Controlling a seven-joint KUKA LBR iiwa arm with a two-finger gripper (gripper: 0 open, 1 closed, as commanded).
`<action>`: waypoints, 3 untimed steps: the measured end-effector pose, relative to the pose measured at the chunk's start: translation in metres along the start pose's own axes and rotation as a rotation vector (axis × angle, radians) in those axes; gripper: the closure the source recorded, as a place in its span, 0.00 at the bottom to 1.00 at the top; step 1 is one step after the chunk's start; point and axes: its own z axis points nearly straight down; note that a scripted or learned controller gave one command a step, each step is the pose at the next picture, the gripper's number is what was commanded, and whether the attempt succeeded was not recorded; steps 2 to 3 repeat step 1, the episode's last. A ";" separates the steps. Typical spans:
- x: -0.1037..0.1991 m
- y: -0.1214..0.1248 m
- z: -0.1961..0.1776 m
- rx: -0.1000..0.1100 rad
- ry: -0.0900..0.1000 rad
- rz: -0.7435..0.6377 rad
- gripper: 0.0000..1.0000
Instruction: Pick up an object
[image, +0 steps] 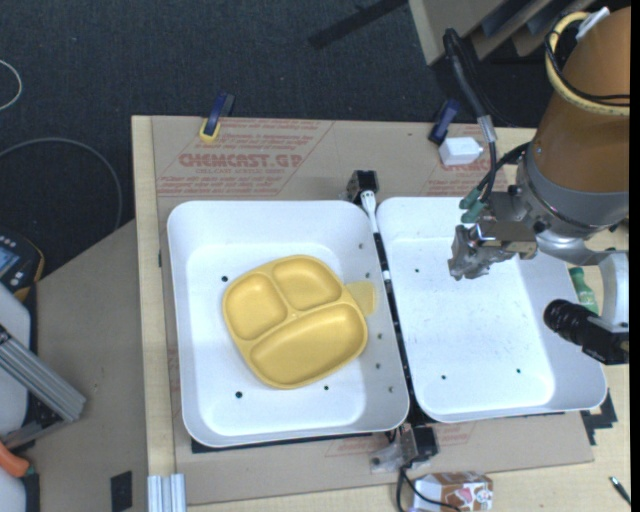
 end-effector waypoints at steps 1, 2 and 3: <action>0.082 0.001 -0.043 -0.008 0.002 -0.004 1.00; 0.082 0.001 -0.043 -0.008 0.002 -0.004 1.00; 0.082 0.001 -0.043 -0.008 0.002 -0.004 1.00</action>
